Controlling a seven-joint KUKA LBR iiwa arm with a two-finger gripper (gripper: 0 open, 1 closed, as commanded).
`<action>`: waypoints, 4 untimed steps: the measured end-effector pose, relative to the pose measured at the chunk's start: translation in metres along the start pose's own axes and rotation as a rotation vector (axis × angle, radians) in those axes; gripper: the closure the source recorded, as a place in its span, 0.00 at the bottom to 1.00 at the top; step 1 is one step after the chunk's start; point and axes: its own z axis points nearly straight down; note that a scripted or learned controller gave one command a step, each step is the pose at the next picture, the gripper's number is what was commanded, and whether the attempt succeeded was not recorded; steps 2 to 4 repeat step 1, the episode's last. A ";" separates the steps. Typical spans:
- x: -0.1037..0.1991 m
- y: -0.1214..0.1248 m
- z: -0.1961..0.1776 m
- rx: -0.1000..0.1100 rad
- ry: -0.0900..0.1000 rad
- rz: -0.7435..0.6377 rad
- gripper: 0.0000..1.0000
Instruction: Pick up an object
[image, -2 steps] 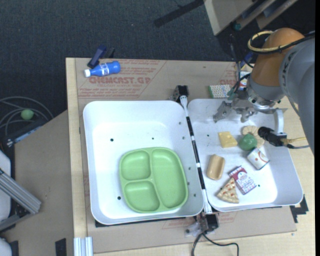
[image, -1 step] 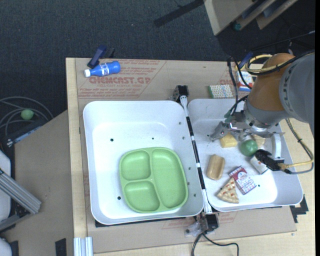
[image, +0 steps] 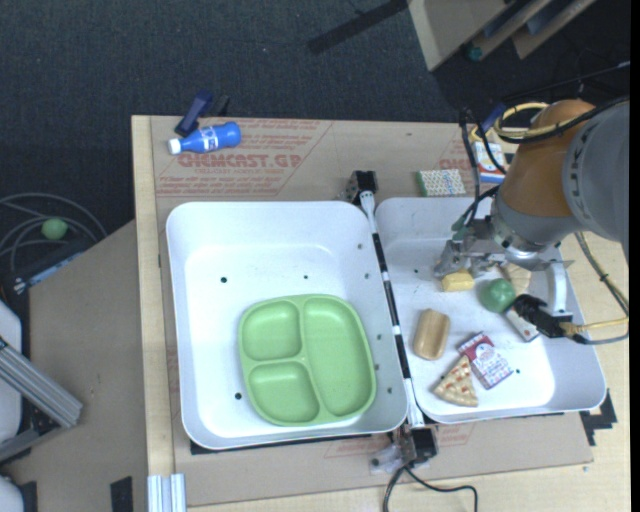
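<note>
In the right bin (image: 570, 385) lie a tan bread roll (image: 431, 333), a pizza slice (image: 457, 384), a small red-and-white carton (image: 487, 360), a green round object (image: 495, 294) and a pale yellow block (image: 457, 282). My gripper (image: 470, 256) hangs low over the bin's back part, right above the yellow block and just left of the green object. The arm's grey body and orange band cover the bin's back right corner.
The left bin (image: 200, 300) holds a green three-compartment plate (image: 303, 357). A blue-and-white bottle (image: 204, 138) lies on the cardboard behind the left bin. A small patterned card (image: 443, 182) sits behind the right bin.
</note>
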 end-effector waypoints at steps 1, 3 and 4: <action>0.071 0.003 -0.091 -0.002 0.001 -0.004 1.00; 0.071 0.003 -0.091 -0.002 0.001 -0.004 1.00; 0.071 0.003 -0.091 -0.002 0.001 -0.004 1.00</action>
